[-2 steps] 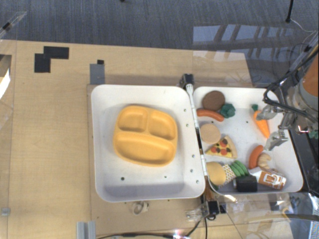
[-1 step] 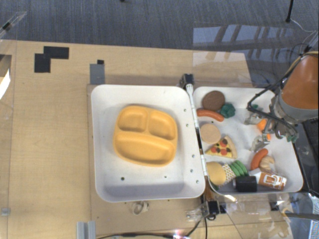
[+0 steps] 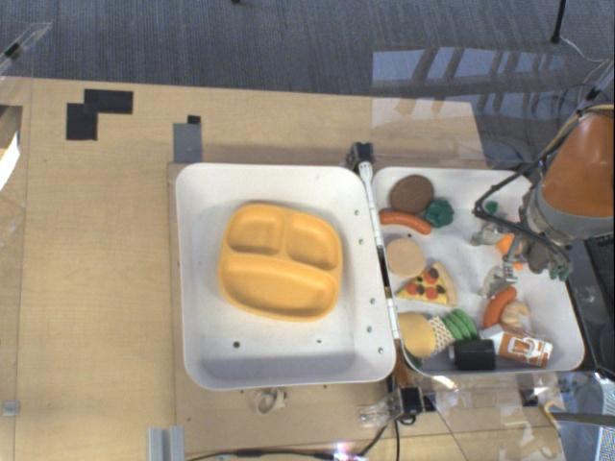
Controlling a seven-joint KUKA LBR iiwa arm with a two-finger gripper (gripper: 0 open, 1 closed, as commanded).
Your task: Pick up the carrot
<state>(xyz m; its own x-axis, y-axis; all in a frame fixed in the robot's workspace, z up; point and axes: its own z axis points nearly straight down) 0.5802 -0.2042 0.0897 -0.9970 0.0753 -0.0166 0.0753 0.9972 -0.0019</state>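
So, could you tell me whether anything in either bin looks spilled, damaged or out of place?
Nothing stands out. The yellow divided tray sits flat in the left bin, slightly askew. The toy foods, pizza slice included, lie loosely jumbled in the right bin, none spilled outside it.

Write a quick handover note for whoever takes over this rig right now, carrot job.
Gripper: low over the right white bin, near its right side; finger state unclear.
Small orange toy carrot: lying in that bin just below the gripper, beside other toy food.
Yellow divided plastic tray: in the left white bin.
Done: arm is positioned above the carrot.
Left: grasp and lift it.
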